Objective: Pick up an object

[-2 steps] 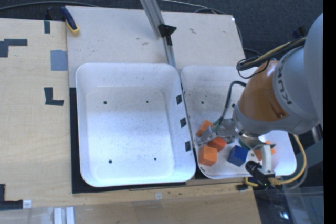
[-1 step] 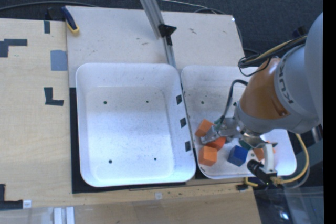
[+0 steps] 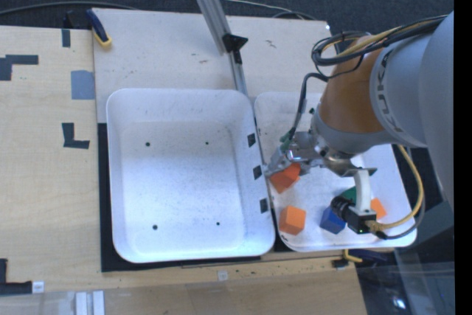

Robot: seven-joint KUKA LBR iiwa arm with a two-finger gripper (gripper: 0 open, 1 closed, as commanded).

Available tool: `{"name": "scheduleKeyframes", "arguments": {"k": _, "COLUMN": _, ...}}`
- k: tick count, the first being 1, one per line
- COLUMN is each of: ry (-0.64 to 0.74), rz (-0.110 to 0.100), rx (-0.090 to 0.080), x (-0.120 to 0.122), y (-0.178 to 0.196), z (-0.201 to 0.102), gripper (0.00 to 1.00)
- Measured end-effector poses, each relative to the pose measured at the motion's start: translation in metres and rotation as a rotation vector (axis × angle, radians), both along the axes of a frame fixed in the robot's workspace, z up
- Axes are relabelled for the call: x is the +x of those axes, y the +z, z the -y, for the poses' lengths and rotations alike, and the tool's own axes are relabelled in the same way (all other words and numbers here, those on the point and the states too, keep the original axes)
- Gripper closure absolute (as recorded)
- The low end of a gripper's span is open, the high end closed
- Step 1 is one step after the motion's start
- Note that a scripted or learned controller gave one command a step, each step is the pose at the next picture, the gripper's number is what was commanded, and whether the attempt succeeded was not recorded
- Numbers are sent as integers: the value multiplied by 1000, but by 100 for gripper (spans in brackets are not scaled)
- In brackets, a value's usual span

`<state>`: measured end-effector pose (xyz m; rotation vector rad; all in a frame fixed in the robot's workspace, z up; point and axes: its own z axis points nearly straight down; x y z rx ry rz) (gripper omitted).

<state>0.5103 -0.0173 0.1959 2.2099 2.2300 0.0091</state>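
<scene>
Gripper [image 3: 283,161] fingers are closing around 1 small orange block [image 3: 285,176] low in the right shallow white plastic bin [image 3: 398,236]; lifting is remaining.

left bin [image 3: 184,173]: open floor; right bin [image 3: 269,111]: arm [image 3: 369,99] overhead | 3 blocks [image 3: 293,220] crowd near corner

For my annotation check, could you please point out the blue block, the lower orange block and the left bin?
blue block [image 3: 332,220]: camera view, top face.
lower orange block [image 3: 293,220]: camera view, top face.
left bin [image 3: 177,96]: camera view, far rim.
</scene>
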Motion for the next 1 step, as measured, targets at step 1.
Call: {"name": "scheduleKeyframes", "arguments": {"k": 1, "ry": 2, "rz": 0, "rx": 1, "x": 24, "y": 65, "z": -74, "gripper": 100}}
